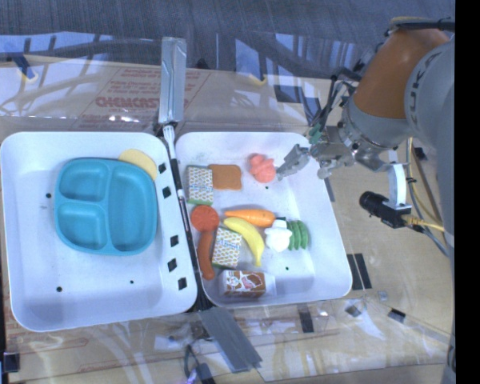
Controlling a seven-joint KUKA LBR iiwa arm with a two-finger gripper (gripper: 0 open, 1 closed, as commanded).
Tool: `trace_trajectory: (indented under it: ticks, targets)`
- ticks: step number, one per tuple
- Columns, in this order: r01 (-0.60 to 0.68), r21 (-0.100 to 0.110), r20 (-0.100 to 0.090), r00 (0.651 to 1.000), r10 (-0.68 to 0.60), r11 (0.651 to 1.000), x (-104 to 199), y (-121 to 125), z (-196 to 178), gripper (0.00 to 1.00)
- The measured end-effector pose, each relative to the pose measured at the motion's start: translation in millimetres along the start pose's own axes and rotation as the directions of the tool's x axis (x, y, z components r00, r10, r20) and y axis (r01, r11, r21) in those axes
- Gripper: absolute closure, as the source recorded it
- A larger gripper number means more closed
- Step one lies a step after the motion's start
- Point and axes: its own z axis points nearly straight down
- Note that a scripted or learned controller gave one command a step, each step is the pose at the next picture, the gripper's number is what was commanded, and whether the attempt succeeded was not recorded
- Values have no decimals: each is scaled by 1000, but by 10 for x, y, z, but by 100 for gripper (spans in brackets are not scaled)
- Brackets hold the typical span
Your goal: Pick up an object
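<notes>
In the right bin [336, 270], a carton [244, 283] lies nearest, then a banana [248, 238] and carrot [252, 215]. Farther, a pink toy [262, 167] sits just left of the gripper [292, 162]; its spread I cannot tell. Approach step, I judge: next, descend onto the toy.

Red block lettering runs along the flattened cardboard sheet [112, 94] that lies on the counter behind the left bin; it stands reversed or inverted under a glossy covering and cannot be read with certainty. The small carton [244, 283] at the near edge of the right bin bears printed graphics too small to read.
</notes>
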Motion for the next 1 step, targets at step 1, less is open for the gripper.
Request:
trace_trajectory:
  ticks: [1]
  targets:
    - [-135,-3,1,991,135,991,341,487,-555,0]
